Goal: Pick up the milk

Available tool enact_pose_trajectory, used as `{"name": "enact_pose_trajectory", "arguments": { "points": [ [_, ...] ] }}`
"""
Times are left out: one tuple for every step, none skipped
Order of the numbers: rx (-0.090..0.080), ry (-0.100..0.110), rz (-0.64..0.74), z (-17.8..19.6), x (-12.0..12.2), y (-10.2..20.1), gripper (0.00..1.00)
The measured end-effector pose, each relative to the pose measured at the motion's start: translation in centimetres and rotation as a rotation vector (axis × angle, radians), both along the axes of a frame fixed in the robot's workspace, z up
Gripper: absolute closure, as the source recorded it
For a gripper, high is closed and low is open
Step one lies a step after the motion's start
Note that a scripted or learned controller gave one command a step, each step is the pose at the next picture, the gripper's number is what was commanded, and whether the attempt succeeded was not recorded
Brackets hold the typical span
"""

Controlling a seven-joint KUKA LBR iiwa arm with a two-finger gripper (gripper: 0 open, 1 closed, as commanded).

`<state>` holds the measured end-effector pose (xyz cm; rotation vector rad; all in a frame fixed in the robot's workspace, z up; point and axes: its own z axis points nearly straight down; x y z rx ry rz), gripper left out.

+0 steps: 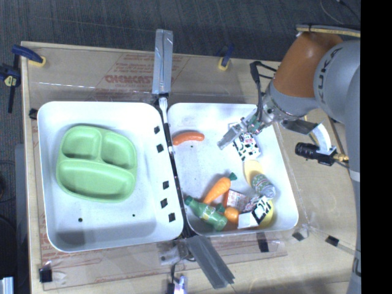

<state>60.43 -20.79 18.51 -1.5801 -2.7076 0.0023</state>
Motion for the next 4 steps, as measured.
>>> {"name": "enact_pose_trajectory", "arguments": {
  "points": [
    [0.0, 0.0, 0.0, 0.0, 0.0, 0.0, 0.0],
    [0.0, 0.0, 0.0, 0.0, 0.0, 0.0, 0.0],
    [0.001, 0.004, 0.006, 0.8, 0.1, 0.1, 1.0],
    [0.0, -0.002, 0.14, 8.1, -4.9, 3.3, 1.0]
  ]
}}
